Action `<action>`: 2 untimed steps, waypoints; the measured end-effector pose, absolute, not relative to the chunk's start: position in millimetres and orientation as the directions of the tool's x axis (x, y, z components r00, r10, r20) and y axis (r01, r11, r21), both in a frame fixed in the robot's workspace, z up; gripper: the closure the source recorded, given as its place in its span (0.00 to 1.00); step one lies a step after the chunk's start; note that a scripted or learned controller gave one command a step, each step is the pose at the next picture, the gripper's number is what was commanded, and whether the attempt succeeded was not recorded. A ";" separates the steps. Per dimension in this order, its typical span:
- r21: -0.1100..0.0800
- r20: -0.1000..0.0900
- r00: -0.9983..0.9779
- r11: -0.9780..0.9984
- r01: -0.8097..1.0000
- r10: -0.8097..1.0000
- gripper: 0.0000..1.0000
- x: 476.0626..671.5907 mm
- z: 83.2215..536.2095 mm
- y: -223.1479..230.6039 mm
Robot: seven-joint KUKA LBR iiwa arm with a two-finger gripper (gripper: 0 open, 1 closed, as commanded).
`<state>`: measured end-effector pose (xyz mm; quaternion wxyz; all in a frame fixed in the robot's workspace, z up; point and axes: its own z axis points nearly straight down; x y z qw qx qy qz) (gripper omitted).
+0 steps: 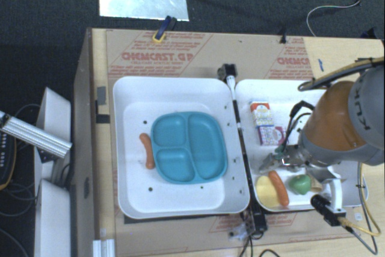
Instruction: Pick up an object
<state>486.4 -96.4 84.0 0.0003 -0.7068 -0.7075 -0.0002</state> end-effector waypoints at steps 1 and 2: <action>0.003 -0.001 -0.002 0.002 1.000 1.000 0.00 583.4 84.9 -145.1; -0.002 0.015 -0.010 0.010 1.000 1.000 0.00 496.7 85.9 -192.3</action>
